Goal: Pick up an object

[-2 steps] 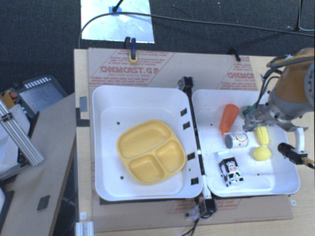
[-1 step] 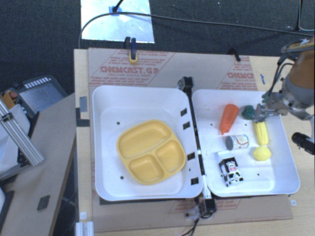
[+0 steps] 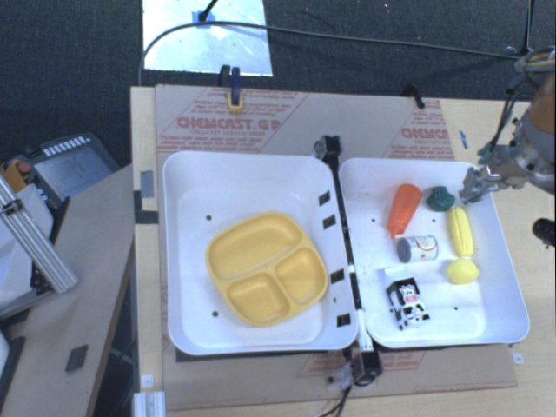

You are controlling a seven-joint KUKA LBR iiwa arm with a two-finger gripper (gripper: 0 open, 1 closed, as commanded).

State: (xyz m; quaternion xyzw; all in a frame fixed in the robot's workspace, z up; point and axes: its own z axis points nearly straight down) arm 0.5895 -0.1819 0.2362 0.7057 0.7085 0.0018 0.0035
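Observation:
The right bin holds an orange carrot, a dark green lump, a yellow corn cob, a yellow lemon-like ball, a small can lying on its side and a black-and-white cow toy. My gripper hangs over the bin's far right part, just right of the green lump and above the corn cob's top end. Nothing shows between its fingers.
The left bin carries a yellow three-compartment plate. A black divider with clips runs between the bins. Cardboard lies under both. A grey table with a device stands at the left.

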